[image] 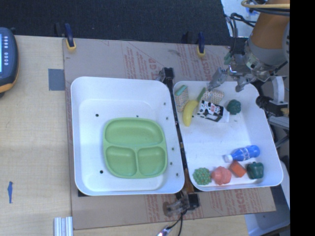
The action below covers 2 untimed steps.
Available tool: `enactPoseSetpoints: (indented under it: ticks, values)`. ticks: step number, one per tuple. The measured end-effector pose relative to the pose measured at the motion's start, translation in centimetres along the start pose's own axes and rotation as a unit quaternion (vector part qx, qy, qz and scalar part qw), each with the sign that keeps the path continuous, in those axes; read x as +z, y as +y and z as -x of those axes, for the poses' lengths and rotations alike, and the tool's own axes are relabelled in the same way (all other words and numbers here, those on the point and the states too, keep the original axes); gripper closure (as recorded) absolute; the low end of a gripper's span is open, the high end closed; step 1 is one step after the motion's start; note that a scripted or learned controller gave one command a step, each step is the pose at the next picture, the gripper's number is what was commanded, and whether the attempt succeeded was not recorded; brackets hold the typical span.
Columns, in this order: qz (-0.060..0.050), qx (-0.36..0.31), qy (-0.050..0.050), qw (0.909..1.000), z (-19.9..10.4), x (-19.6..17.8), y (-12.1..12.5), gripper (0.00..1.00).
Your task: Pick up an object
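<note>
Pincer (pixel 227 80) spread wide, holding nothing, above cow-print block (pixel 211 110); banana (pixel 190 112), dark green ball (pixel 233 106) flank it.

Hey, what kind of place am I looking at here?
Probably a robotics lab bench: a robot arm reaches over two white bins, toy food such as a banana lies inside, and cardboard is clamped down underneath.

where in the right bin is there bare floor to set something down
Bare floor lies mid-bin in the right white bin, between the black-and-white box above and the blue bottle below. The bottom edge is crowded: green broccoli, pink ball, orange piece, dark green pepper. The yellow banana fills the upper left.
</note>
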State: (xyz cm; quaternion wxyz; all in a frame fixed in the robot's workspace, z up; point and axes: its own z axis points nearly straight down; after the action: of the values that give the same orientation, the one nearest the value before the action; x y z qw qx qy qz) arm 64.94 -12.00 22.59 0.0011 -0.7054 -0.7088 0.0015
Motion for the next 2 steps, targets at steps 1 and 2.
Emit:
enactPoseSetpoints:
  ticks: [1, 2]
  values:
    - [-0.002, 0.0, 0.0, 1.0, 1.2, 9.4, 0.0, 0.0]
    - [0.004, -0.002, 0.0, 1.0, -1.7, 13.0, 1.1, 0.0]
